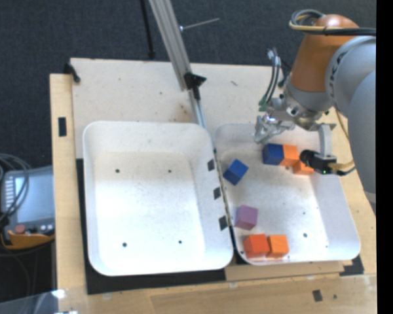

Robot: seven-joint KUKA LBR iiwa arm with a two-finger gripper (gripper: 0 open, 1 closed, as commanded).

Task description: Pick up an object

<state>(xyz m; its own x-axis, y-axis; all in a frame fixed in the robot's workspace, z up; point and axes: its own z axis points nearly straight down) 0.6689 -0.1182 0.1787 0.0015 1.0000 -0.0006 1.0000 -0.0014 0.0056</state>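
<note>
Six blocks lie in the right bin (334,231), and you can sort them by place. Up at the far end, a dark blue block (272,154) sits touching an orange block (290,154) on its right, with another orange block (302,169) just beyond, partly hidden by a black part of the tool. A second blue block (236,172), tilted on a corner, rests near the bin's left wall. A purple block (247,217) lies near the middle, closer to the left side. Two orange blocks sit side by side and touching at the near edge, the left one (255,245) a deeper orange than the right one (278,244).

Your gripper (267,131) hangs over the far end of the right bin, just above and slightly left of the dark blue block. Nothing shows between the fingers (they are small and pale against the white bin), and you cannot tell from this slant how far apart they stand. The grey arm (354,70) with its orange band (318,54) reaches in from the right.

The left bin (150,198) lies touching the right one along their shared edge. Both rest on the pale bench (128,90). A metal rail (173,41) slants down from the top to the gap between the bins. Off the bench's left side sits a grey pendant (26,205) with cables.
</note>
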